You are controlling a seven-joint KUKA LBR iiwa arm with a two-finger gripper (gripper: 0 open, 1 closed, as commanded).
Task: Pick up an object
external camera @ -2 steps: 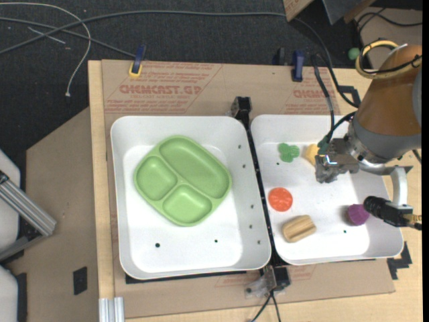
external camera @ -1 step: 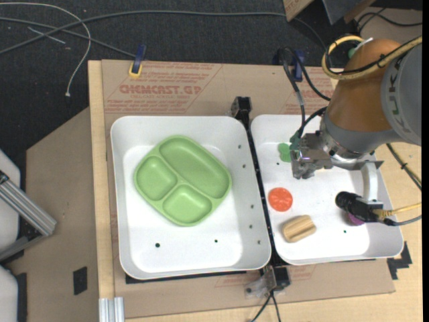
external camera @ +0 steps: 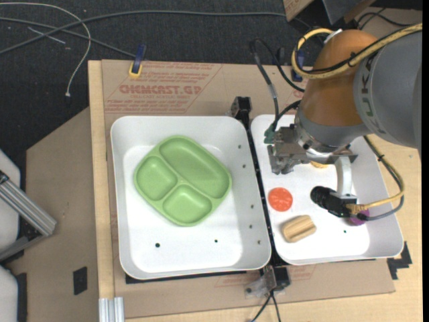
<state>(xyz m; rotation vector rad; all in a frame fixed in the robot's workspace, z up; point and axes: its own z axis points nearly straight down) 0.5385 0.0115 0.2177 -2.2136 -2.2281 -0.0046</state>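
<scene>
- Here's your gripper (external camera: 283, 161), hanging over the far left part of the right bin (external camera: 375, 237), close to the wall it shares with the left bin (external camera: 194, 250).
- From this angle you can't tell how wide it is open, or whether it has hold of anything; the grey and orange arm (external camera: 348, 86) bulks over it from the right.
- Your nearest candidate is the red disc (external camera: 280, 198), lying flat on the bin floor just in front of the gripper, on the camera's side, apart from it.
- One step nearer the camera sits the tan roll (external camera: 298, 228), lying on its side just beside the disc, slightly to its right, with a thin gap between the two.
- Both pieces keep to the left half of the right bin, the disc close to the shared wall and the roll not far from the near rim.
- For room, look right: bare white floor runs from the roll out to the near right corner.
- Over in the left bin, the green divided plate (external camera: 182, 180) lies flat, turned at a slant, well apart from the gripper.
- White floor shows around the plate, widest along the near side.
- Both bins sit on a cardboard sheet (external camera: 161, 86).
</scene>
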